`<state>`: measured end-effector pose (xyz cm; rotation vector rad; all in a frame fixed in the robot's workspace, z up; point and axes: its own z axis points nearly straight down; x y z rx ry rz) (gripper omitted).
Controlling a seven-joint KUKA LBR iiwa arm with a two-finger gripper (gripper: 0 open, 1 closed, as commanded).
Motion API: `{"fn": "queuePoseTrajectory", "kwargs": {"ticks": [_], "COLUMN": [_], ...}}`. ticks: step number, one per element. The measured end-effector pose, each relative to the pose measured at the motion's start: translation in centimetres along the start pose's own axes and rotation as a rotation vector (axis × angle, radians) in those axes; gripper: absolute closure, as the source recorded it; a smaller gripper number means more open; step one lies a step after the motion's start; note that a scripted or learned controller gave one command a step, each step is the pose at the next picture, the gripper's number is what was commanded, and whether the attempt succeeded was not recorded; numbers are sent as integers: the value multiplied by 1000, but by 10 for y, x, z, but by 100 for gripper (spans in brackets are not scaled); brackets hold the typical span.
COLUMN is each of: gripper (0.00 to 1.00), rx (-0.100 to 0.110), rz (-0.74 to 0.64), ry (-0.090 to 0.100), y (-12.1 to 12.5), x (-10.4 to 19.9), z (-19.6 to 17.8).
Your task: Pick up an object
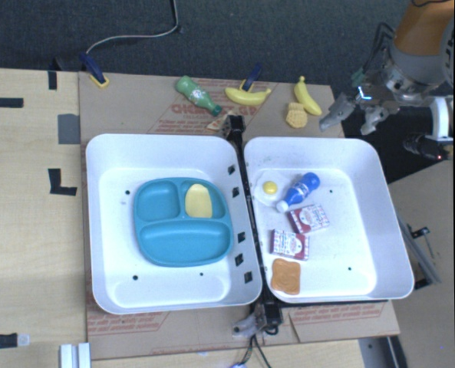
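Observation:
My gripper (355,118) hangs above the far right corner of the right bin (365,159), its two fingers spread open with nothing between them. In that bin lie a blue bottle (299,189), a small yellow round piece (269,188), two red and white cartons (308,218) (289,244) and an orange toast slice (286,276). All of them sit well below and left of the gripper. The left bin (112,159) holds a blue divided plate (182,221) with a yellow item (198,202) in its upper right section.
Behind the bins on the cardboard lie a green bottle (196,94), a banana (247,95), a second banana (307,98) and a small yellow block (295,116). A black hinge strip (242,198) runs between the bins. The arm's orange band (425,21) is at the top right.

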<state>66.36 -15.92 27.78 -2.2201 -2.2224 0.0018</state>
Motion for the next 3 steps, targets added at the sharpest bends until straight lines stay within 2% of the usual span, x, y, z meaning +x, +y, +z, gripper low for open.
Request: {"fn": "queuePoseTrajectory", "kwargs": {"ticks": [1, 2, 3], "gripper": [0, 0, 100], "rx": [3, -3, -5], "rz": [-1, 0, 1], "ry": [2, 0, 1], "y": [4, -22, -22], "x": [40, 56, 56], "z": [111, 192, 181]}}
